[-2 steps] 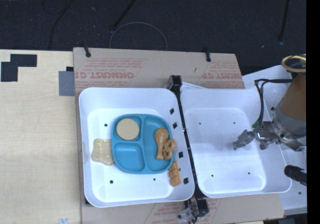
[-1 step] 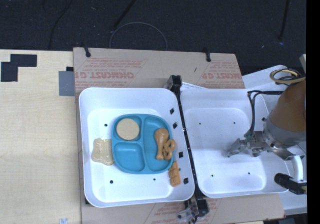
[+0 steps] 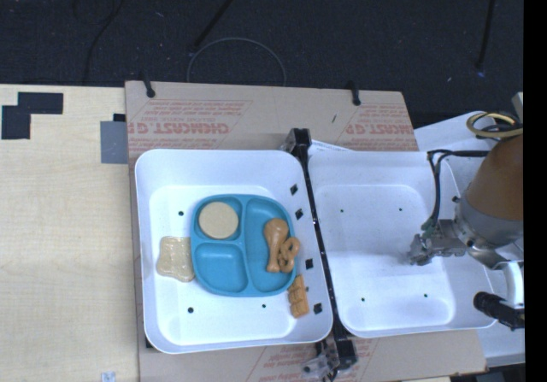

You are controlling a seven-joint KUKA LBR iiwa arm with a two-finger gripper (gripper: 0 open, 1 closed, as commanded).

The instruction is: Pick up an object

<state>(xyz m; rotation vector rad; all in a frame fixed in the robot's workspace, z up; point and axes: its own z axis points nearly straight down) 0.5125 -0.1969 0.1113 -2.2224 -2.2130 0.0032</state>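
A blue divided plate (image 3: 224, 273) lies in the left bin (image 3: 162, 175). On it sit a round tan cookie (image 3: 218, 220) and a tan bone-shaped piece with a pretzel-like twist (image 3: 280, 245). A pale toast-like piece (image 3: 175, 258) rests on the bin floor against the plate's left edge. A small brown piece (image 3: 298, 296) lies just off the plate's lower right corner. My gripper (image 3: 421, 249) hangs low over the right side of the right bin (image 3: 376, 226), far from all these objects, with nothing visible in it.
The divider between the two bins (image 3: 312, 235) runs between my gripper and the plate. Brown cardboard (image 3: 256, 120) lies under the bins. The grey and orange arm (image 3: 500, 192) and its cables (image 3: 438, 184) crowd the right bin's right edge.
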